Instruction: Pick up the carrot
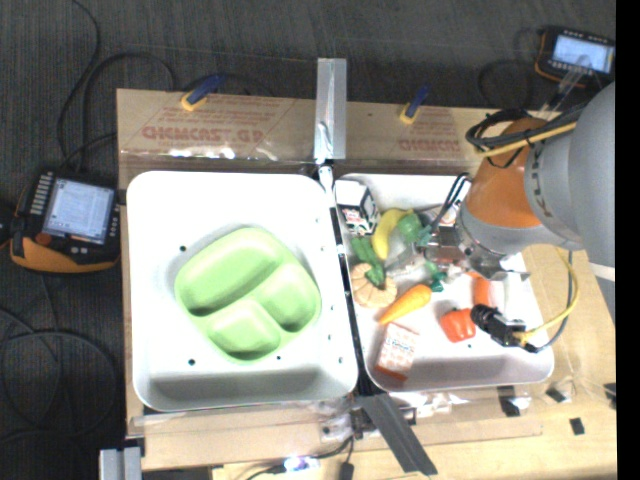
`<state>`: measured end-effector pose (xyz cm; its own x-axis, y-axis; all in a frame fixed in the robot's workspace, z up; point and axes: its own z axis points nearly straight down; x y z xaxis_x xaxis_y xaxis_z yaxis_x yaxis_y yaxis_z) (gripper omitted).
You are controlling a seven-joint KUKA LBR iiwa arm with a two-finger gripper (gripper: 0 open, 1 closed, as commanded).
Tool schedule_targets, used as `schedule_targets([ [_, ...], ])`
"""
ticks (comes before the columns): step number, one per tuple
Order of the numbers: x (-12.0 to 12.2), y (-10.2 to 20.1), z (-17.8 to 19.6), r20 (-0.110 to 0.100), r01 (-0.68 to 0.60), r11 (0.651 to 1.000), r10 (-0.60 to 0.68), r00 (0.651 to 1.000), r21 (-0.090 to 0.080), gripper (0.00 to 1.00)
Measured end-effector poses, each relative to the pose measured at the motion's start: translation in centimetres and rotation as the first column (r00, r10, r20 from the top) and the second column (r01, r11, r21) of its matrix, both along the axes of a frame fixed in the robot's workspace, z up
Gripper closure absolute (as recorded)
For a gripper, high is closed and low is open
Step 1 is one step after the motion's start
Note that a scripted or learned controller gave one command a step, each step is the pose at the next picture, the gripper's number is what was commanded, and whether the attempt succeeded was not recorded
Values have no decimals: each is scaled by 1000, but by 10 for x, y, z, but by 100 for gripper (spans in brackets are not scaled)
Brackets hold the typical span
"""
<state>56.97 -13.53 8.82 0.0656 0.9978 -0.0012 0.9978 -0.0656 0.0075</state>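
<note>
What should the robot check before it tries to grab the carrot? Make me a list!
1. Carrot in plain sight in the right bin: ok.
2. Gripper close to the carrot: ok, it is just above and right of it.
3. Carrot between the fingers: not ok, it lies apart on the bin floor.
4. Room around the carrot: not ok, a small pumpkin touches its left end.
5. Green tray out of the way: ok, it sits in the left bin.
6. Fingers open enough: cannot tell.
</note>
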Motion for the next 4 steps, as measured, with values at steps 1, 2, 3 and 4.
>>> schedule_targets([
  [1, -52, 34, 1, 7, 275, 961, -275, 961, 2, 0],
  [2, -28, 75, 92, -14, 474, 881, -474, 880, -5, 0],
  [3, -87, 67, 92, -17, 209, 978, -209, 978, 0, 0],
  [4, -58, 24, -1, -6, -70, 998, 70, 998, 4, 0],
])
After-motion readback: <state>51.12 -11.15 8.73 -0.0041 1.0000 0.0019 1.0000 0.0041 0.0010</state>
